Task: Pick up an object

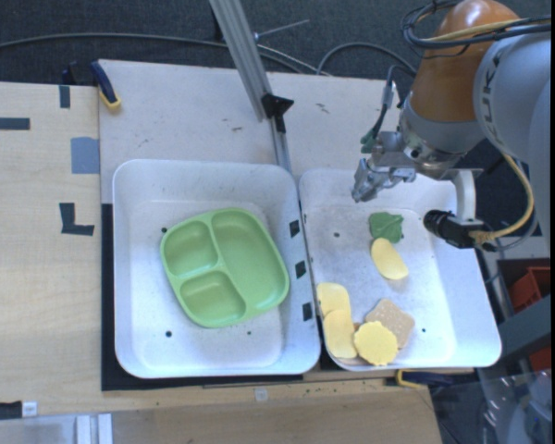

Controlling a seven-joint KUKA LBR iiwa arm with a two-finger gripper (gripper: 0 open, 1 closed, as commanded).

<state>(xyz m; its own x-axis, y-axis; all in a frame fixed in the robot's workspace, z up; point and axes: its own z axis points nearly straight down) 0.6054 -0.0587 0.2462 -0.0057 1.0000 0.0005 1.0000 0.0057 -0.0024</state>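
Right bin (462,331): green leaf (386,225), yellow pieces, tan slice; gripper (365,190) above leaf, fingers' state cannot be told; left bin: green tray (224,266)

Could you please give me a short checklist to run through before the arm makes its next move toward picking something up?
1. Hand over the right bin: ok, it hangs above the bin's far end.
2. Hand free of any object: ok, nothing shows between its tips.
3. Nearest target: ok, the green leaf piece lies just in front of the hand, touching the yellow oval piece.
4. Target apart from neighbours: not ok for the yellow and tan pieces, which lie piled at the near edge.
5. Green divided plate out of the way: ok, it sits in the left bin.
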